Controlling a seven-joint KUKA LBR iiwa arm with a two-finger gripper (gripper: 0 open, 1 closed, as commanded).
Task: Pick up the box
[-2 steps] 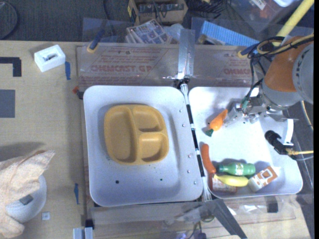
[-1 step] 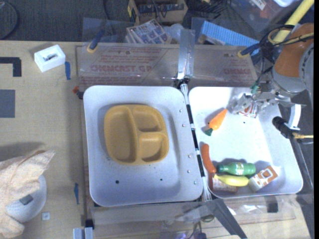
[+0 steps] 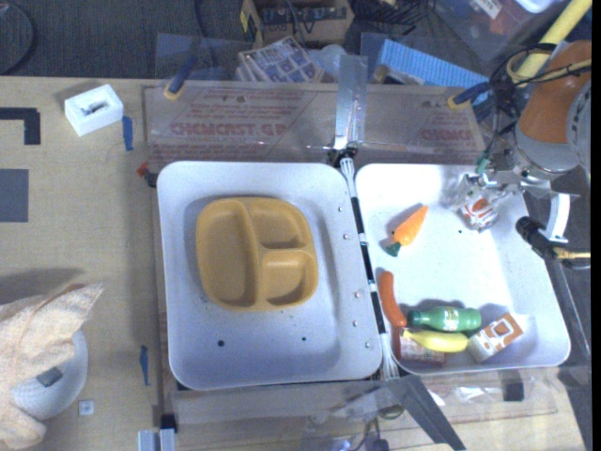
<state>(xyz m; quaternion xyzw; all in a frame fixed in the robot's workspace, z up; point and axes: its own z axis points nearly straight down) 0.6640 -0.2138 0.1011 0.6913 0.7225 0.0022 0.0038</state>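
While arm hangs over right bin [image 3: 554, 346] far corner, pincer [image 3: 481, 203] sits low near upper right of bin floor; finger state: cannot tell, detail lost against white and red clutter under wrist. Box [image 3: 497, 335] (small, white and orange carton) lies at near right corner of same bin, just beside banana [image 3: 434, 342] and green bottle [image 3: 446, 319]. Relative to pincer: box well apart, toward camera and slightly right. Box long axis runs diagonal, lower left to upper right. Judgement: next move needs travel toward near edge, then wrist turn across that diagonal.
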